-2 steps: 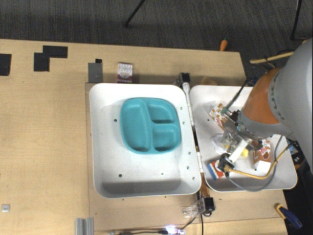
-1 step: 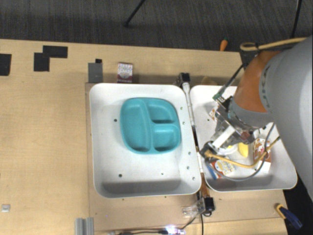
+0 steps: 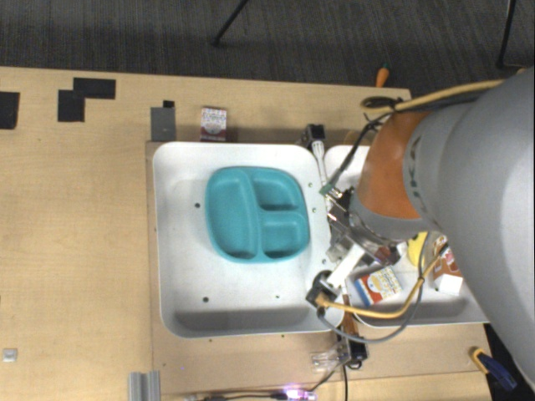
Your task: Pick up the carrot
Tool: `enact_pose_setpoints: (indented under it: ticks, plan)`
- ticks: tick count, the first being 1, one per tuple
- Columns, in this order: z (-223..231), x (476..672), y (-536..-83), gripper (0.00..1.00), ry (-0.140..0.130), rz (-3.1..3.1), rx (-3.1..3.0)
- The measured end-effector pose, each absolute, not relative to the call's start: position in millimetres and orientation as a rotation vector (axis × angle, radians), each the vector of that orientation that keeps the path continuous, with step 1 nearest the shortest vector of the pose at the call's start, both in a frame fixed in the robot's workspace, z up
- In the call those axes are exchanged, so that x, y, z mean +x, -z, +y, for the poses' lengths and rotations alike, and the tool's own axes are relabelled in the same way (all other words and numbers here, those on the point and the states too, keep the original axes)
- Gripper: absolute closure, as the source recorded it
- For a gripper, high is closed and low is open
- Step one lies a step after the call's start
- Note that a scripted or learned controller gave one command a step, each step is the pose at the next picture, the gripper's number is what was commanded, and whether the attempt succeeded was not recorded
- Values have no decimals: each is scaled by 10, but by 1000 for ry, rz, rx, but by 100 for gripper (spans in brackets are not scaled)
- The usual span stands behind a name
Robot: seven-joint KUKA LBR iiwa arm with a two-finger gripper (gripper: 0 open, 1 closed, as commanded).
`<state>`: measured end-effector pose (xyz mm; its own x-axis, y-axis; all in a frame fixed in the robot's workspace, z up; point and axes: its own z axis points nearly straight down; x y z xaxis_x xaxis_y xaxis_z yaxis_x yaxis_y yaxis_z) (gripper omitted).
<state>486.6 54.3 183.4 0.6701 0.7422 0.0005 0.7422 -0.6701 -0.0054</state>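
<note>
The pale wooden bench (image 3: 75,249) carries two shallow white bins side by side: the left bin (image 3: 171,303) in plain view, the right bin (image 3: 456,310) mostly covered. Black patches (image 3: 84,97) mark its far left corner, and a small grey block (image 3: 163,124) stands just behind the left bin.

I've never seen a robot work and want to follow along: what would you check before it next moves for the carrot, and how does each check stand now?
1. Carrot located: cannot tell; the arm covers most of the right bin.
2. Arm over the right bin: ok.
3. Room around the wrist: not ok; a small carton and a white box lie close beneath it.
4. Left bin out of the way: ok; its teal divided plate lies apart from the arm.
</note>
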Motion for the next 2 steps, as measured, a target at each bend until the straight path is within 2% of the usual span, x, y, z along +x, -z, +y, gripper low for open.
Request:
enact_pose_setpoints:
  ticks: [1, 2]
  plan:
    - [423, 4893, -3376, 100, 16, -1738, -2622]
    - [430, 4887, -3353, 0, 8, -1739, -2619]
